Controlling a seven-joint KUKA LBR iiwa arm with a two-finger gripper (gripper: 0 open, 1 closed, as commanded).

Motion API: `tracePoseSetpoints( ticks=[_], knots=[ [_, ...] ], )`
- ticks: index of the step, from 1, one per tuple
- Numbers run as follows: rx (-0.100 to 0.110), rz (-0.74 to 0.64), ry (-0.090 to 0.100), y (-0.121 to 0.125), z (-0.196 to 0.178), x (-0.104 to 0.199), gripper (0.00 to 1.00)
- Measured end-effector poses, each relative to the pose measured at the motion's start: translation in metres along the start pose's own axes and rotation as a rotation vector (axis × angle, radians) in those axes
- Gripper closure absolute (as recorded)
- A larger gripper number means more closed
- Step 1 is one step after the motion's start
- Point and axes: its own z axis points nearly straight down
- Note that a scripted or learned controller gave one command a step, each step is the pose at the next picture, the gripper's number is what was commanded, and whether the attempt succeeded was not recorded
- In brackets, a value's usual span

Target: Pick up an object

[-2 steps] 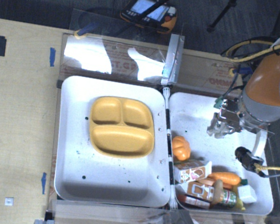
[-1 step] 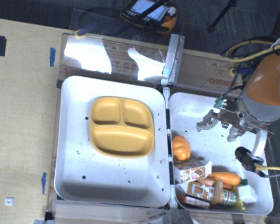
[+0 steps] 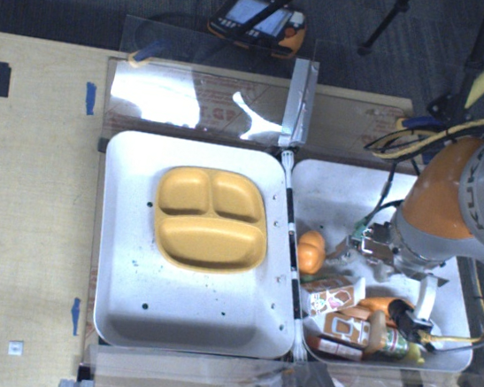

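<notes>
Bins sit side by side on your bench [image 3: 26, 203]: the left bin [image 3: 119, 242] holds a yellow tray [image 3: 211, 220] with three compartments, lying near its centre. The right bin [image 3: 459, 304] carries the clutter — an orange ball [image 3: 310, 252] at its 9 o'clock edge, against the wall between the bins, and a heap along 6 o'clock: a carton [image 3: 340, 302], a bottle [image 3: 383, 335] lying on its side, and an orange piece [image 3: 378, 303] just above them. Your arm [image 3: 465, 197] reaches in from 3 o'clock, and the gripper [image 3: 385, 257] hangs low over the right bin's middle, near the ball and the heap. You cannot tell its grip state — the wrist hides it.
</notes>
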Motion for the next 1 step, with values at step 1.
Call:
tracePoseSetpoints(
  ticks=[1],
  knots=[
    [0.000,-0.046,0.000,-0.0210,-0.0944,0.0488,0.00]
  ],
)
